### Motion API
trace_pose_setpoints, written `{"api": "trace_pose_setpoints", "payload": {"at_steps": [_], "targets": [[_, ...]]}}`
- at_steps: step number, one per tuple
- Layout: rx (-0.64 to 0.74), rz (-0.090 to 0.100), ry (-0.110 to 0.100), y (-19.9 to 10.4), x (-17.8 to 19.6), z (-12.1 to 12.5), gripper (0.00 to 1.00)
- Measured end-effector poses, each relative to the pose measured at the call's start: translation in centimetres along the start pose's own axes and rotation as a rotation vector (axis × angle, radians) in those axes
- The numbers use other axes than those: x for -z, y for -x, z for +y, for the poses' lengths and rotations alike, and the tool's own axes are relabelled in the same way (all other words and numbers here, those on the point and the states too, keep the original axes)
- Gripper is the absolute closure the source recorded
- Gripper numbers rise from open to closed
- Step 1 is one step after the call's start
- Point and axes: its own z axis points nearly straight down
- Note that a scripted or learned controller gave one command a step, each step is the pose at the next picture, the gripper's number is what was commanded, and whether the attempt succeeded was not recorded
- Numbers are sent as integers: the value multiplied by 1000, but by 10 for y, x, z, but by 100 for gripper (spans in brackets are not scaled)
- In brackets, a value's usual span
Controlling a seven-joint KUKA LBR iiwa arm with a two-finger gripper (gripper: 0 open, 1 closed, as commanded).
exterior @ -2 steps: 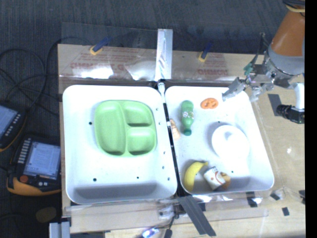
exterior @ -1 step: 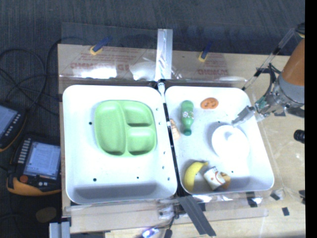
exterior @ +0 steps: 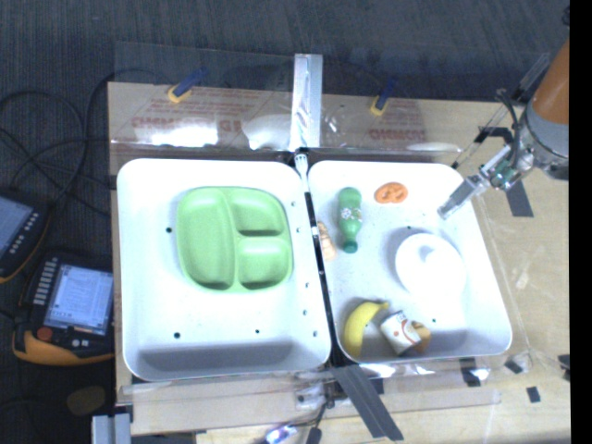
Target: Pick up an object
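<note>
Since the jaws of the gripper [exterior: 448, 209], whose state cannot be told, are poised over the right bin's [exterior: 481, 248] far edge, the nearby green bottle [exterior: 349, 217], judged light, stiff and slippery, is best taken across its body.

My arm [exterior: 555, 109] is cut off by the frame's edge at three o'clock, so just the orange band and a bit of grey wrist show. My gripper [exterior: 453, 203] is a thin blurred sliver over the right bin's [exterior: 481, 336] rim at two o'clock, too small to read. The small carton [exterior: 400, 333] at five o'clock has markings too blurred to make out and partly covers the banana [exterior: 359, 322]. A tiny item [exterior: 324, 239] beside the green bottle [exterior: 349, 218] is too small to identify.
</note>
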Motion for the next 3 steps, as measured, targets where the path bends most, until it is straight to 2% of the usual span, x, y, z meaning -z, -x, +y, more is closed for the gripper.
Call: {"api": "trace_pose_setpoints", "payload": {"at_steps": [1,2,3], "targets": [[23,-2,1,-3,-149,31,0],[-181,3,-1,-40,-147,48,0],[-169,3,-20,-39,-151,93,0]]}}
